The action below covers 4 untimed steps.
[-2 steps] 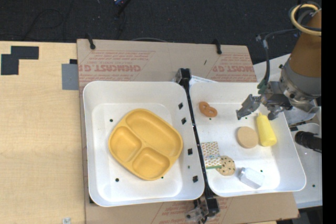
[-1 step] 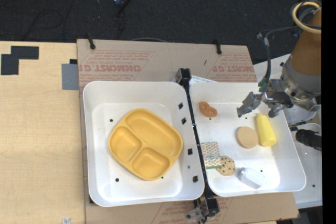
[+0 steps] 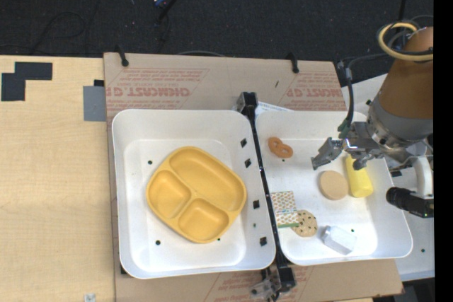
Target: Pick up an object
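Yellow cylinder [image 3: 359, 177], most likely target here tbh. Sits in the right bin [image 3: 304, 170], well over toward the bin's right edge, roughly halfway between its far and near edges. Lies with the long axis running far edge to near edge, maybe tilted a touch. Touches, or almost touches, a beige disc [image 3: 333, 185] on the side facing the divider between the bins; can't call that gap for sure.

Tool [image 3: 345, 155] hangs just on the far-edge side of both, fingers spread apart and gripping nothing. Looks like one finger [image 3: 327, 152] above the disc's far rim and the other up by the cylinder's far end. So basically straddles the seam between the two rather than centring on either. Probably needs a small nudge toward the bin's right and near edges to get over the cylinder's middle, then a drop. Finger line seems to run across the cylinder's long axis already, which is handy, so likely no wrist turn needed. Risk imo: coming down as is and clipping the disc or pinching both.

Arm [image 3: 407, 95] comes in over the right edge of the bench, orange band up top, wrist pointing pretty much straight down into the bin.

Also in that bin: pretzel [image 3: 280, 148] near the divider, cookie [image 3: 306, 223] toward the near edge. Both well off from the tool, so not really in play.
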Motion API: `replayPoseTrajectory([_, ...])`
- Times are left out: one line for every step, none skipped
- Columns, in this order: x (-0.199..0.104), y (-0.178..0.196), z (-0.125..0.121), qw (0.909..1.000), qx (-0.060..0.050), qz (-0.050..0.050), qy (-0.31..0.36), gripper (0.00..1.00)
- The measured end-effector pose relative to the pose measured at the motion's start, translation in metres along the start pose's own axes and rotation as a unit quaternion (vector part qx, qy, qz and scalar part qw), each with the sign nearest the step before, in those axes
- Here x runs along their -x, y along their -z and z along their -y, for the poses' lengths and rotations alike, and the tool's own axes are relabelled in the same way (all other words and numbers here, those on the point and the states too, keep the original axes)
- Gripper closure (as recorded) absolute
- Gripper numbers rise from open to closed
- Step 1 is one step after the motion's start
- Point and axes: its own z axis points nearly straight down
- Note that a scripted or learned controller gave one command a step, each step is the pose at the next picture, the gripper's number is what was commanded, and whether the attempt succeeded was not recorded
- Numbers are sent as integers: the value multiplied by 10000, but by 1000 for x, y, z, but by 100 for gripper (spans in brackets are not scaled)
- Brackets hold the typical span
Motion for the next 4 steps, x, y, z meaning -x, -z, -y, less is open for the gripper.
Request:
replayPoseTrajectory([-3,-64,-2,10000,-13,-4,0,0])
replayPoseTrajectory([2,-121,8,10000,-11,-5,-3,0])
replayPoseTrajectory([3,-108,7,10000,6,-2,-18,100])
replayPoseTrajectory([2,-45,4,10000,50,8,7,100])
